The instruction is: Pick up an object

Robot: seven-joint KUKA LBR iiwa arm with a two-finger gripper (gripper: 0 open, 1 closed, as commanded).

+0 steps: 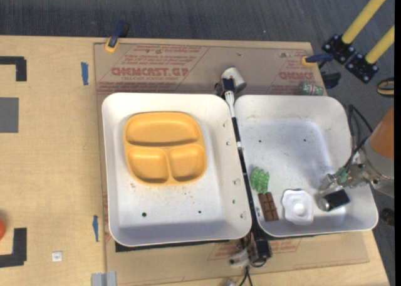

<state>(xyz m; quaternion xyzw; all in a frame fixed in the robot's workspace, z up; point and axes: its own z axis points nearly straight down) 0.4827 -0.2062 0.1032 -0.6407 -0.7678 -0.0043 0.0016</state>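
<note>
The right bin [282, 134] holds a green knobbly object [260, 180], a brown chocolate-like bar [268, 206] and a white lidded cup [297, 206], all near its front left. My gripper [333, 185] hangs low over the bin's front right corner, a short way right of the white cup. A small dark block [336, 199] sits just below the gripper, and I cannot tell whether it is part of the gripper or a loose object. The orange band of the arm [383, 143] shows at the right edge.
The left bin [119, 153] carries a yellow divided plate [165, 147]. A black cable with a white plug [232, 84] runs along the seam between the bins. Yellow-handled clamps [357, 52] stand at the back right, and a small green can [310, 89] lies behind the right bin.
</note>
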